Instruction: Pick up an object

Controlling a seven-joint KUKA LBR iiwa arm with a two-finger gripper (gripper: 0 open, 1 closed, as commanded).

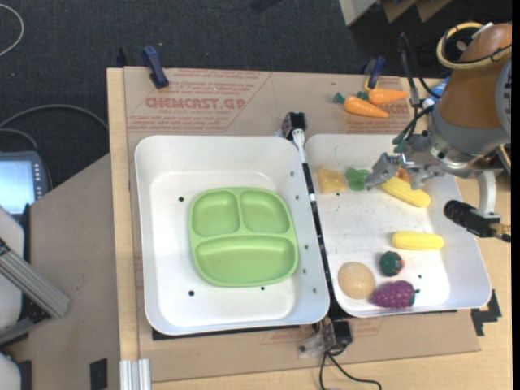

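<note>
My gripper (400, 176) hangs over the back of the right bin (463, 295), open, with nothing between its fingers. Its left finger (380, 172) points toward a small green toy (356, 177), and a yellow corn cob (407, 192) lies just under and in front of the fingertips. A pale yellow block (331, 181) sits left of the green toy. Further forward lie a yellow banana-like piece (418, 240), a small dark green and red piece (392, 262), a beige round piece (356, 279) and purple grapes (393, 294).
The left bin (154, 218) holds a light green divided plate (242, 236). Two orange carrots (367, 104) lie on the board behind the right bin. A black rail (309, 193) separates the bins. The arm's black fitting (467, 216) overhangs the right bin's right side.
</note>
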